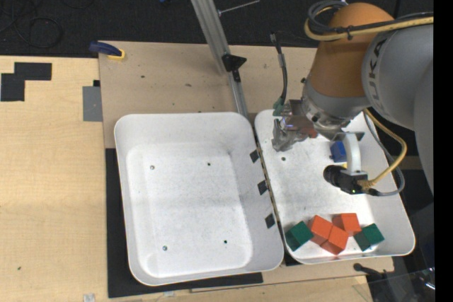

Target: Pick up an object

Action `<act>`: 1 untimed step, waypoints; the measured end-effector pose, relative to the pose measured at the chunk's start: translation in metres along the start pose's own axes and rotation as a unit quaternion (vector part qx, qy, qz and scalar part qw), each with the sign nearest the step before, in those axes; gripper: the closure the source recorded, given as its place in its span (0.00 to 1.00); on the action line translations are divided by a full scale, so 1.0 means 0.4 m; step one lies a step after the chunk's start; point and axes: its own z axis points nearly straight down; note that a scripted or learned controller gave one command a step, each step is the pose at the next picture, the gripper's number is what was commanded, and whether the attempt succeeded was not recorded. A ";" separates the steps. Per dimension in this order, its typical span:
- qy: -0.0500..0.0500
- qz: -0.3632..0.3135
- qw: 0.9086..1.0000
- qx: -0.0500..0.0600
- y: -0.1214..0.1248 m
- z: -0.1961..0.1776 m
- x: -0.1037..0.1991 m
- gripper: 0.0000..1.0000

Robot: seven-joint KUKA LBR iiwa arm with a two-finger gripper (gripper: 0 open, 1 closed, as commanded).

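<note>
Camera view: end effector (283, 136) over right bin (304, 184), blocks (333, 231) near.

Two white bins (187, 125), two green blocks (299, 234), about three orange blocks (322, 228).

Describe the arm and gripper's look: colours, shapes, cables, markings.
The arm is bulky, rounded and grey, with dark lettering on its side and a domed orange band above the wrist. Yellow and black cables loop around it. The gripper is small, metallic grey, with a dark cable rising from it.

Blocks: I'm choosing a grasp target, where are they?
The blocks cluster in the right bin's near corner, well below the gripper.
</note>
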 end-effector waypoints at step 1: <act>0.000 0.000 1.000 0.002 -0.001 0.024 0.142 1.00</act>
